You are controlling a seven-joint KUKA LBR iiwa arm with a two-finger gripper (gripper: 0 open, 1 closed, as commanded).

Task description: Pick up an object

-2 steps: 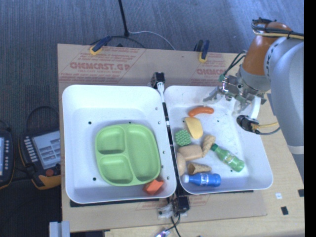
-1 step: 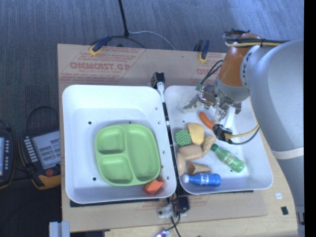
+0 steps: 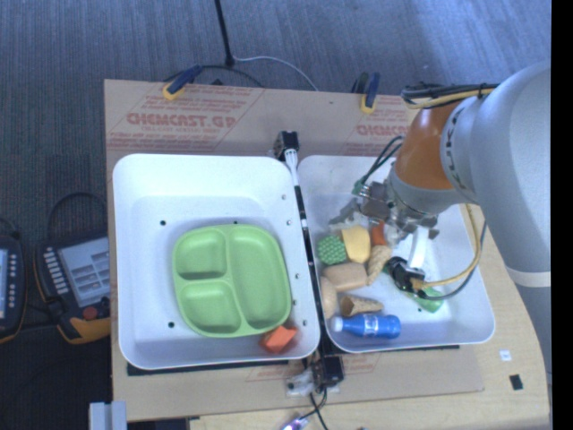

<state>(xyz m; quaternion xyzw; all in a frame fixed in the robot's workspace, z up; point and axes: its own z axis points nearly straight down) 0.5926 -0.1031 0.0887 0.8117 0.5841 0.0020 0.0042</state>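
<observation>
The grey arm with the orange band reached down into the right white bin [image 3: 466, 325] so its pincer [image 3: 387, 231] sat low over the pile of small toys, just by the yellow block [image 3: 356, 243], ready to grab one, though I cannot tell if it was spread or pressed together.

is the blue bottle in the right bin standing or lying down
Lying down. The blue bottle rests on its side along the front wall of the right bin.
</observation>
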